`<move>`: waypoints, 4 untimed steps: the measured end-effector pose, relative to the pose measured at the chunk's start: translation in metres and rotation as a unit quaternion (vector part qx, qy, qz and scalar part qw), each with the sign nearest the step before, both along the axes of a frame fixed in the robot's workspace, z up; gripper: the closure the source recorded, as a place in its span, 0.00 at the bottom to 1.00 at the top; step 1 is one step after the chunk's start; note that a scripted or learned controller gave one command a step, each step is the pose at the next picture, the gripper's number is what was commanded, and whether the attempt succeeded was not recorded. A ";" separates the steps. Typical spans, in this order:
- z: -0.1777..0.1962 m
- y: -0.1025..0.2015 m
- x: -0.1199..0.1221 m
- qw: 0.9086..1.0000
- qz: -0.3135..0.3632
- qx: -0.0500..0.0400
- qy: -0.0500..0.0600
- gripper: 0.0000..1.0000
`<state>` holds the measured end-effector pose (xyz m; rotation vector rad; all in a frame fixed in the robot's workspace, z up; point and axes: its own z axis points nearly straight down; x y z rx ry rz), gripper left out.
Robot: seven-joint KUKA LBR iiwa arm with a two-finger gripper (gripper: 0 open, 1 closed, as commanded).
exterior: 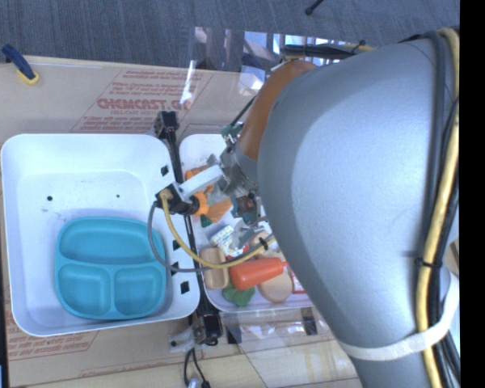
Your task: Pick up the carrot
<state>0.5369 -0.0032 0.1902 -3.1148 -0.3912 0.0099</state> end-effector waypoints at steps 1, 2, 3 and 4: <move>0.000 -0.042 -0.023 1.000 0.010 0.001 0.000 0.00; 0.000 0.046 0.043 1.000 0.022 0.002 -0.001 0.00; 0.142 0.068 0.092 0.996 0.090 0.000 -0.007 0.00; 0.222 0.013 0.106 1.000 0.016 -0.001 -0.007 0.00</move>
